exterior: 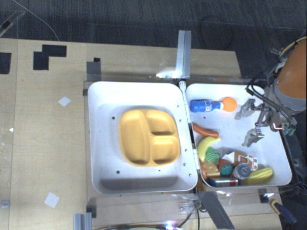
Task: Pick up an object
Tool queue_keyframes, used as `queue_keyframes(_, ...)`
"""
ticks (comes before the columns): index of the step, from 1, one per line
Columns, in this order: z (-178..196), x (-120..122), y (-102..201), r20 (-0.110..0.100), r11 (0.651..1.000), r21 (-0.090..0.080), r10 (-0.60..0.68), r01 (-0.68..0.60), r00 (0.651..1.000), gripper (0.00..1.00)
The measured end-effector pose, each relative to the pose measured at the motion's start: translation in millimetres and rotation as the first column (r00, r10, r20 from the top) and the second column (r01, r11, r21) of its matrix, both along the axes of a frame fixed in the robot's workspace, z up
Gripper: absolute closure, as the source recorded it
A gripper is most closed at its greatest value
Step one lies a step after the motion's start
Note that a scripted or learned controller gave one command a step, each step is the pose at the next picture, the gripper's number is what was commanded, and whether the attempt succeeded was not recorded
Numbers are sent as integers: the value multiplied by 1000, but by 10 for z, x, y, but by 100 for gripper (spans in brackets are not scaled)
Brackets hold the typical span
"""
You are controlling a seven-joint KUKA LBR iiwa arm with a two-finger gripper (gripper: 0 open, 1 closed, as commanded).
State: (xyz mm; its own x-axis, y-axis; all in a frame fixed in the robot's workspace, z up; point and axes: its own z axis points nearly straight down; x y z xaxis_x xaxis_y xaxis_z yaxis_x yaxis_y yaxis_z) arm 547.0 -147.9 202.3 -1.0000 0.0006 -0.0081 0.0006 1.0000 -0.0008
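With its fingers spread and holding nothing, the gripper hangs at the right bin's right side; the nearest toys, including the yellow banana, lie below it toward the lower frame.

From my remote station, I see two smooth white plastic bins with a soft sheen on a pale, matt wood-look bench. The yellow divided tray looks like matt moulded plastic. The blue bottle and toy banana appear glossy plastic. The gripper shows bare grey metal, and the upright post looks like brushed aluminium.
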Motion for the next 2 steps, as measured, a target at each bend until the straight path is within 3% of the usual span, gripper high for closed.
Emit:
queue_keyframes(1, -1063, 441, -531, 3, 975, 1, -223, 223, 975, 0)
queue_keyframes(2, -778, 333, -574, 2, 917, 3, -398, 398, 917, 0)
